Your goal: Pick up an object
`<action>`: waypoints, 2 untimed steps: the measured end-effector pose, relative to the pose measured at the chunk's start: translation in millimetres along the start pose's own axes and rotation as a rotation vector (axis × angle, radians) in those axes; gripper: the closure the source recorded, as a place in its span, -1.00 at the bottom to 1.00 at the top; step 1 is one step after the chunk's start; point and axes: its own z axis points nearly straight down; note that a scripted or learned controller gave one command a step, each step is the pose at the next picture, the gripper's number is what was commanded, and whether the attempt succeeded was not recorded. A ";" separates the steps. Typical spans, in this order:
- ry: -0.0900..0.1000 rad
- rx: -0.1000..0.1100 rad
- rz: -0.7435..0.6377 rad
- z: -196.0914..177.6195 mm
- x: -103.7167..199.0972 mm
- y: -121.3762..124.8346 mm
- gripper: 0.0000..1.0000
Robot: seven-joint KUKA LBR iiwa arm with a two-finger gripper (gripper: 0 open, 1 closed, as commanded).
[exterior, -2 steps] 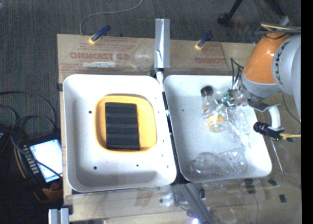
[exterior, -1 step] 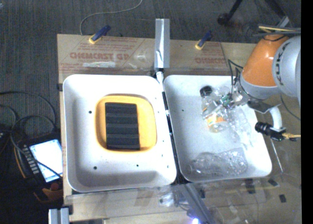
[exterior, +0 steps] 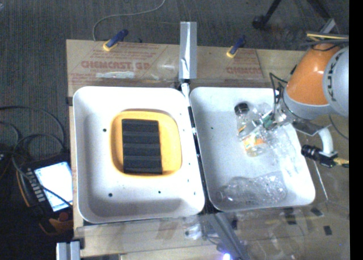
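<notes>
tool (exterior: 271, 119) by clear bottle (exterior: 250, 130), grip state unclear | right bin (exterior: 210, 139) left half open | yellow-black sponge (exterior: 145, 143) mid left bin (exterior: 91, 139)

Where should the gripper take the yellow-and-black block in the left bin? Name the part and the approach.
Grip the yellow block across its two long sides, descending from straight above. It lies flat mid-bin in the left bin, away from the walls, so the fingers likely have room either side.
</notes>
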 end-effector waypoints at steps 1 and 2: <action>0.005 0.003 -0.030 0.2 -7.4 0.2 -1.00; 0.000 0.007 -0.003 0.3 -1.1 3.0 -1.00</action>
